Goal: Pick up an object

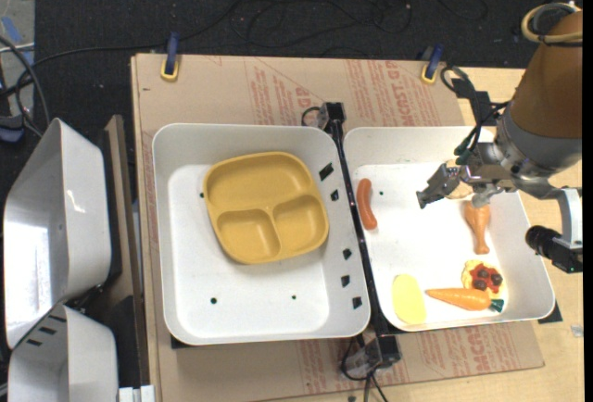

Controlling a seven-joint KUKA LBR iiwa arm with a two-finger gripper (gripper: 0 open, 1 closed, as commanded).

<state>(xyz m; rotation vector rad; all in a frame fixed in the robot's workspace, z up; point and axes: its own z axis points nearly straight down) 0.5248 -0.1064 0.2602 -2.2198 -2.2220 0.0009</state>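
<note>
The right bin (398, 145) holds several toy foods. An orange-red sausage (367, 204) lies near its left wall. A tan chicken drumstick (477, 227) sits toward the right. Along the front are a pale yellow oval piece (409, 297), an orange carrot (457, 299) and a small yellow piece with red and dark spots (484, 277). My gripper (456, 194) hangs over the middle of the right bin, open, with nothing between its fingers. Its right finger is just above the drumstick's top end, and the sausage lies well to its left.
The left bin (176, 233) carries a yellow three-compartment plate (266, 206). A black divider (350, 224) runs between the bins. My arm's orange and grey body (551, 104) covers the right bin's far right corner. White containers (51, 224) stand off the bench to the left.
</note>
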